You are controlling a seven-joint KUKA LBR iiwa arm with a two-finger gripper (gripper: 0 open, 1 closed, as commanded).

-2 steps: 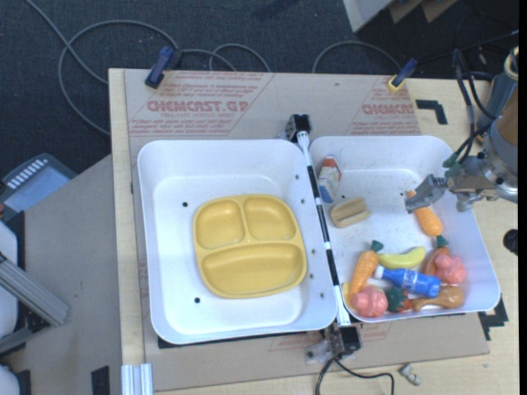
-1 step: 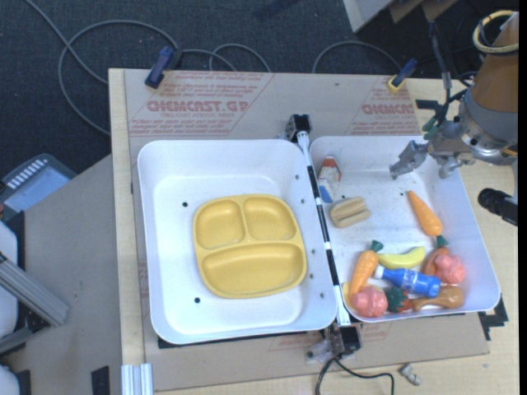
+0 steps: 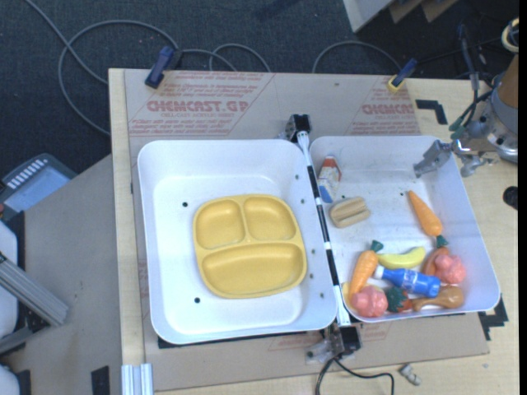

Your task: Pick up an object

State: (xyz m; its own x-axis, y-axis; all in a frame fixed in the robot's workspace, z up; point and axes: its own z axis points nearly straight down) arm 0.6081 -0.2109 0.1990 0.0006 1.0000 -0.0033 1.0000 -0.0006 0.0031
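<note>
My gripper (image 3: pixel 451 161) hangs over the far right corner of the right bin (image 3: pixel 375 159), its grey fingers (image 3: pixel 430 160) spread open with nothing between them. Below it in the bin lies an orange carrot (image 3: pixel 424 212). Further left are a tan bun (image 3: pixel 349 212) and a small red-and-white bottle (image 3: pixel 329 174). At the bin's near end lies a heap: a second carrot (image 3: pixel 362 270), a yellow banana (image 3: pixel 401 258), a blue bottle (image 3: pixel 413 283), a pink fruit (image 3: pixel 370 301) and a reddish fruit (image 3: pixel 448 265).
The left bin (image 3: pixel 165 220) holds a yellow divided plate (image 3: pixel 247 245). A black rail (image 3: pixel 317 212) runs between the two bins. Clamps (image 3: pixel 160 66) sit at the bench's far edge, with cables on the floor behind.
</note>
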